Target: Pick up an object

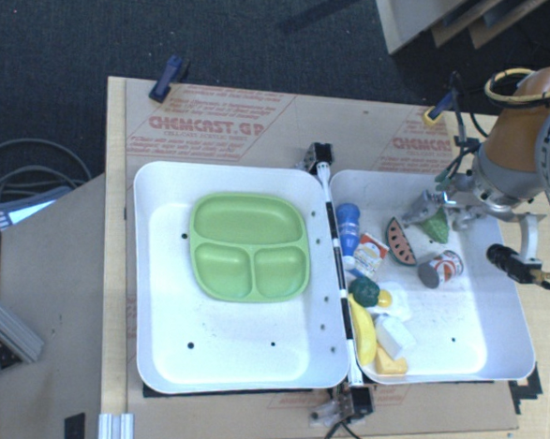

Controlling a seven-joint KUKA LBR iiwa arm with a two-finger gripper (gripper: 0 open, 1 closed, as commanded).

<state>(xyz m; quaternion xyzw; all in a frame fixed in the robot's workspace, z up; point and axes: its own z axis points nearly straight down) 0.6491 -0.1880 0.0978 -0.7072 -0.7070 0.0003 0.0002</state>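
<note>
The gripper (432, 214) hangs low over the far side of the right bin (491, 346), and whether it is open or closed I cannot tell. A green piece (436, 229) sits right under it, with the watermelon slice (401, 241) just beside. Crowding is the risk: coming down here could nudge the slice or pinch two toys at once, and the grab would likely slip

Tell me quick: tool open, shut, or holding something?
Tool: cannot be told; it sits low in the right bin near the watermelon slice.
</note>
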